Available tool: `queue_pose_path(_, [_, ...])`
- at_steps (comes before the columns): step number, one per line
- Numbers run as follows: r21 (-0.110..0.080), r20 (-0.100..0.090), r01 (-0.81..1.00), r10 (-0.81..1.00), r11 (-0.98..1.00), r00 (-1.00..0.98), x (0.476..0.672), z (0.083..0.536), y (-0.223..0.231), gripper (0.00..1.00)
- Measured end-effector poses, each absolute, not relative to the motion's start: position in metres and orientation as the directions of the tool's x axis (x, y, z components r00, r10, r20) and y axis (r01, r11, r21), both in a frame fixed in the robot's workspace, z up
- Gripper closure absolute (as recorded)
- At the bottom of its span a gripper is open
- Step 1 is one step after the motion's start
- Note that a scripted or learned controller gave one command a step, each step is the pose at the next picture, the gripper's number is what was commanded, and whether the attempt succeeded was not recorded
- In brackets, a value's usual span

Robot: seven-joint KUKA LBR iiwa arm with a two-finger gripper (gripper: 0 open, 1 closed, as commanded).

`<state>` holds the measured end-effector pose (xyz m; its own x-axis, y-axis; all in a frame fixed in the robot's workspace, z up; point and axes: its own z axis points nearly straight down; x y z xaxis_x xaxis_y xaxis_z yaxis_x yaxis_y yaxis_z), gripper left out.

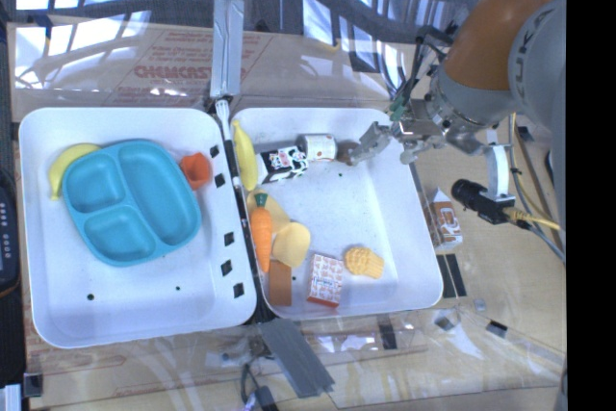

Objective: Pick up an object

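Toys lie scattered in the right bin (409, 207), and any of them would serve for the pick. The closest to the gripper (369, 147) is a small white cylinder (320, 147) at the bin's far wall, with a black-and-white cow toy (284, 162) just beside it and a banana (244, 157) against the left wall. Toward the near side sit a carrot (261, 234), a yellow round piece (292, 244), a small printed carton (326, 279) and a waffle-like yellow cookie (364, 261). The left bin (43, 284) holds a blue divided plate (130, 199), another banana (65, 165) and an orange cup (196, 168).

The gripper hangs low over the far right part of the right bin, pointing toward the white cylinder, with nothing visibly between its fingers; how far its jaws stand apart I cannot tell from this angle.

For a clean pick, I would favour a thing with free space around it: the cookie or the carton stands well apart from the walls. The cylinder is near, but it may roll and the wall crowds one finger. Centre over the chosen piece, descend straight, close only once both fingers straddle it.
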<state>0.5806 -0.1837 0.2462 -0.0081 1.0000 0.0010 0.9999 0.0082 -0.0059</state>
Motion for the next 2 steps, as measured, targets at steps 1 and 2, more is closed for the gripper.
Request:
queue_pose_path(1, [-0.01, 0.004, 0.987, 0.987, 0.163, -0.163, 0.621, 0.096, -0.135, 0.0])
queue_pose_path(2, [-0.005, 0.002, 0.984, 0.984, 0.178, -0.178, 0.543, 0.091, -0.119, 0.0])
